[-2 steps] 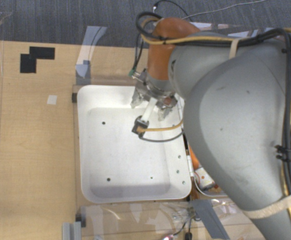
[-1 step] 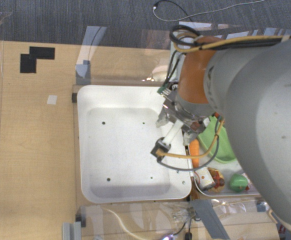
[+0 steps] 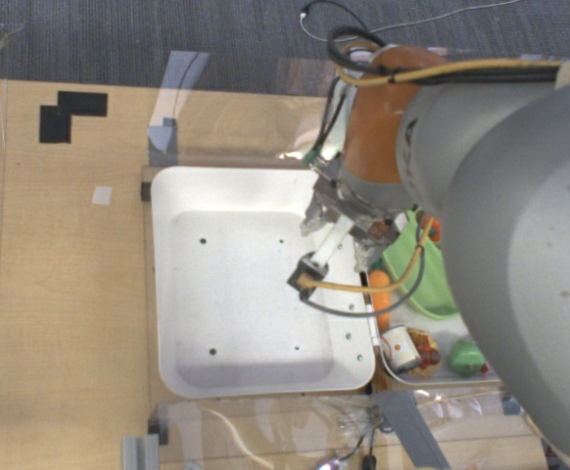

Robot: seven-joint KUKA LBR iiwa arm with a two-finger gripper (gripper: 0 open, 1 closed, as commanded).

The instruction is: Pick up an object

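Wooden bench holds two white bins side by side. An orange piece lies in the right bin, by the wall between the bins. I think the arm is reaching down to grab, and next it must close on one thing and lift. The gripper hangs near the orange piece, with nothing seen in it. I cannot tell if it is spread or closed. A big green thing, a small can and a green ball lie close by, and the left bin is beside them

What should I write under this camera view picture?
Grey arm reaches in over the right bin of colourful things, beside the left bin.
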